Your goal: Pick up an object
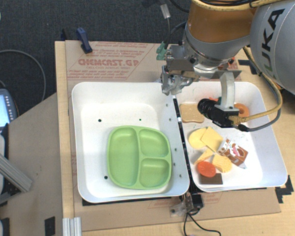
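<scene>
Toys lay heaped in the right bin (270,146): yellow cheese slices (206,137), a toast piece (191,113), a red tomato (205,168). The gripper (173,85) hung over the divider, probably poised to descend; whether its jaws were spread, I could not tell. 1 green tray (137,157) occupied the left bin (88,132).

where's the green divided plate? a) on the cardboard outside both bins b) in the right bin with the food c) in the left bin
c: the green divided plate lies flat in the left bin, while the food pieces sit in the right bin.
</scene>
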Controlling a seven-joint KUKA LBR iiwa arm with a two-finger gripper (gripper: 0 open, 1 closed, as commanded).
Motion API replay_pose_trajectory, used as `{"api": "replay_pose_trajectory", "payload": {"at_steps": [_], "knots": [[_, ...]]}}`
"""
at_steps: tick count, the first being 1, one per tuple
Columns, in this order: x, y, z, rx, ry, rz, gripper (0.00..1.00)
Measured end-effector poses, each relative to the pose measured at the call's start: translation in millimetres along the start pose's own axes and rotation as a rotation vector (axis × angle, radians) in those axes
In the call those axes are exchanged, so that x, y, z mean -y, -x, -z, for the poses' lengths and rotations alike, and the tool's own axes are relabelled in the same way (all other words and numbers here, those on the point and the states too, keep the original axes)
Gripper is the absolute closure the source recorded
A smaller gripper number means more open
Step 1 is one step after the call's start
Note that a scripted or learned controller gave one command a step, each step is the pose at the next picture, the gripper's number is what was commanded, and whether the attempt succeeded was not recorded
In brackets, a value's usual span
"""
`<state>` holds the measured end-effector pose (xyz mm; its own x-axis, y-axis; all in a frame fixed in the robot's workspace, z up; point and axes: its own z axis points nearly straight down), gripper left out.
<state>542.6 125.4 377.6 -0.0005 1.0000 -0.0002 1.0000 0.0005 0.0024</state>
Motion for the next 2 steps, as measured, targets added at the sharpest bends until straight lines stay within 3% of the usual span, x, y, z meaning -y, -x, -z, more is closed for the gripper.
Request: {"api": "replay_pose_trajectory", "payload": {"at_steps": [1,2], "knots": [[65.1,-46.1,61.6,-0.006,0.004,0.007,1.0],[66.3,-100.9,-109.3,0.006,-0.019,0.003,1.0]]}}
